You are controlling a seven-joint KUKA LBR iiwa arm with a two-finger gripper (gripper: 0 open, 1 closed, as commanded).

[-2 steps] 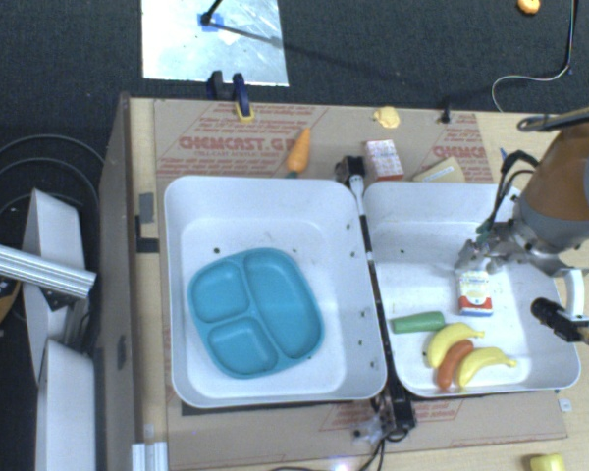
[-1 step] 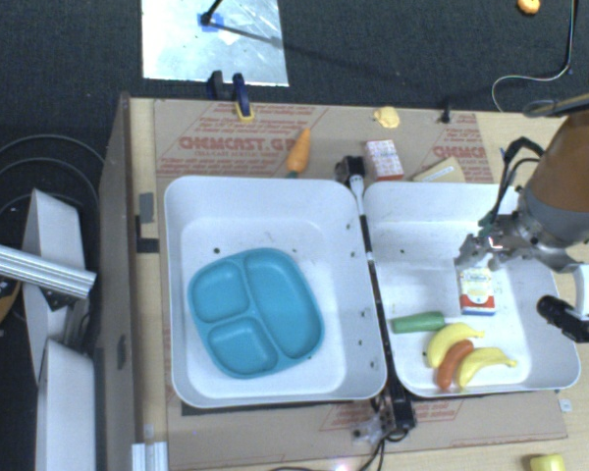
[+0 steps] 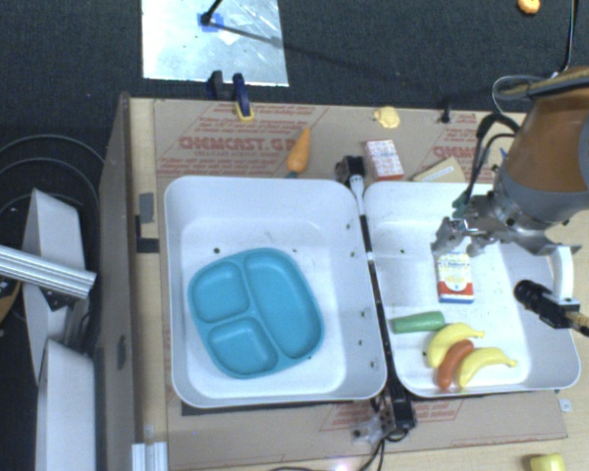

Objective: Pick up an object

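Above the right bin (image 3: pixel 545 366), the gripper (image 3: pixel 455 240) is seen poised at the upper edge of a small carton (image 3: pixel 455 276); how far it is opened cannot be told, and nothing is shown held. The carton is lying flat on the bin floor. Nearer the front, a green piece (image 3: pixel 417 322), two bananas (image 3: pixel 471 346) and a sausage (image 3: pixel 453 363) are clustered. A misaligned descent could cause the carton to be pushed aside rather than grasped.

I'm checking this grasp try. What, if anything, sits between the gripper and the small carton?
Nothing visible. The gripper hangs right over the carton's top end in the right bin; the green stick and bananas lie nearer the camera, off to the side.
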